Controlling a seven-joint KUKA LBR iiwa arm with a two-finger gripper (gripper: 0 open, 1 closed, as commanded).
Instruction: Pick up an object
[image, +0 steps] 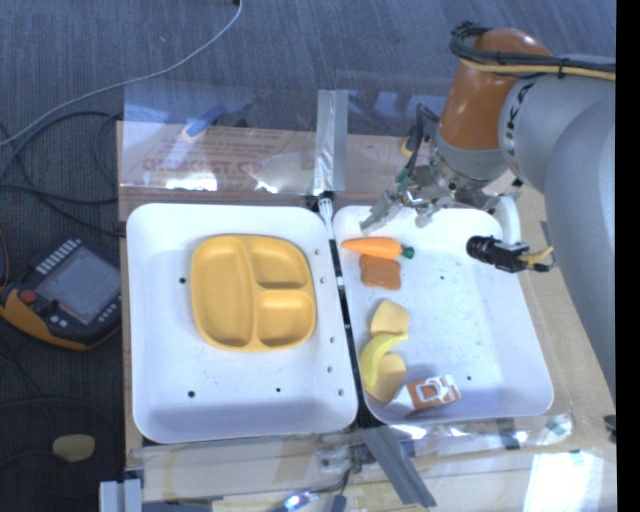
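Observation:
My gripper (398, 214) hangs over the back left corner of the right bin (500, 330), open, with nothing between its fingers. Just below and in front of it an orange carrot (372, 246) with a green top lies on the bin floor, apart from the fingertips. A brown block (381, 272) sits right in front of the carrot. Nearer the front lie a pale yellow piece (390, 318), a yellow banana-like piece (382, 366) and a small orange and white box (433, 392).
The left bin (160, 380) holds a yellow divided plate (253, 291). A ridge where the two bin walls meet (340, 300) runs close to the left of the objects. A black fitting (495, 251) on the arm juts over the right bin. A pendant (60, 295) lies off the bench at left.

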